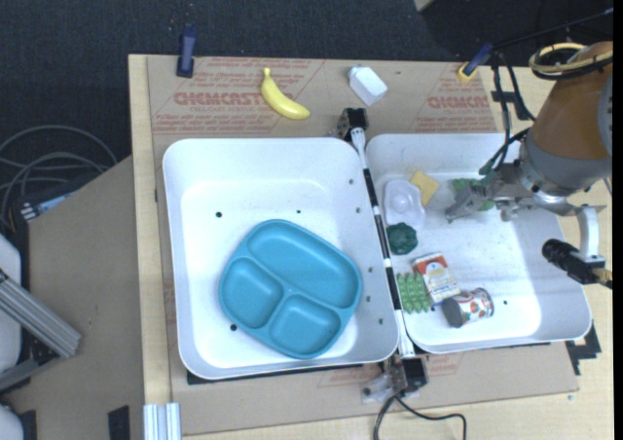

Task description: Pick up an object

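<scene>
Your likeliest pick, the can (470,308), lies on its side at the right bin's (555,323) near edge, just beside a carton (435,275) and green block (415,292). Judge it stiff, light, smooth, apt to roll; take it across its round body. It wears a red-and-white label. The gripper (474,197) hovers over the bin's far half, near a yellow piece (424,183); whether its jaws are wide or narrow, you cannot tell.

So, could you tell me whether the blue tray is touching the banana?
Apart. The camera view shows the blue tray inside the left bin, the banana outside on the cardboard.
</scene>
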